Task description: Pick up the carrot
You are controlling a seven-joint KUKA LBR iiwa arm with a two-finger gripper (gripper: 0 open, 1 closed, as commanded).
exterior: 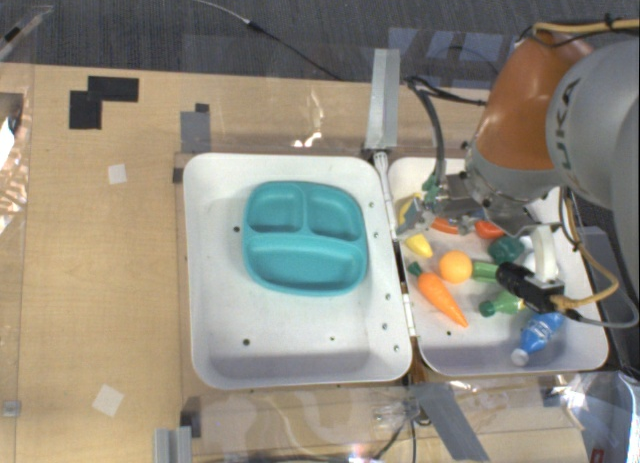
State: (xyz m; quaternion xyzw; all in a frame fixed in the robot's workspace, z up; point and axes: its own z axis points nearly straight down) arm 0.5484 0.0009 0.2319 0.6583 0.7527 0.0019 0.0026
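The arm (560,111) comes in from the upper right of the frame and bends down over the right bin (590,351). Its gripper (440,213) hangs low over the upper left part of that bin, just beside the bin's left wall. Whether the hand is spread or clenched cannot be told from this angle; the wrist hides most of it, and nothing can be seen held in it.

The carrot (441,298) lies in the right bin, below the gripper and apart from it, slanting down to the right. An orange ball (456,267) sits just above it, touching or nearly so. A yellow piece (418,245) lies near the bin's left wall, close under the gripper. A blue bottle (538,336) rests in the lower right corner.

The left bin (215,281) holds a teal tray (305,236) with compartments.
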